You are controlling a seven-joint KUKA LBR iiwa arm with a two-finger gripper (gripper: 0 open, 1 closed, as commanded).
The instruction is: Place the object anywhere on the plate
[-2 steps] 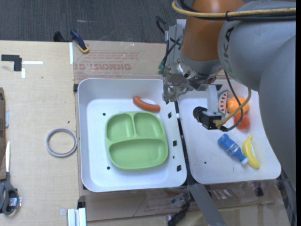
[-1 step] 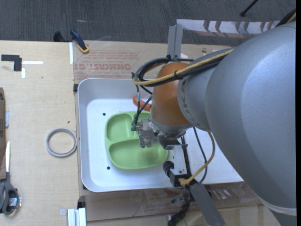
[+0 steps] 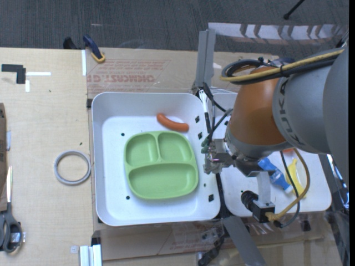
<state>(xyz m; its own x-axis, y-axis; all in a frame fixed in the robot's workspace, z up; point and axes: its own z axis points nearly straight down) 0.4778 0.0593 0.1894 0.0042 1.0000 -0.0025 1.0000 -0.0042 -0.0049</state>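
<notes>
- On the bench sit two white bins side by side; the left bin (image 3: 105,148) has a green plate (image 3: 161,166) in it.
- That plate has three parts: two small ones at the top and one long one at the bottom. Nothing lies in any of them.
- An orange sausage (image 3: 172,122) lies on the white floor of the left bin, just above the plate's top right corner. It is close to the plate but not on it.
- From the right comes the big grey arm (image 3: 310,93) with its orange band. It hangs over the wall between the two bins and covers much of the right bin (image 3: 316,198).
- Low down by that wall is the gripper (image 3: 212,158), just beside the plate's right edge. It is small and dark, and I cannot tell how it is set or if it has anything.
- Under the arm in the right bin lie a blue thing (image 3: 275,173) and a yellow thing (image 3: 295,176), touching each other.
- Left of the bins, a grey ring (image 3: 72,167) lies on the wood, and scissors (image 3: 10,226) sit near the left edge.
- A blue and yellow clamp (image 3: 94,49) sits at the top of the bench.
</notes>
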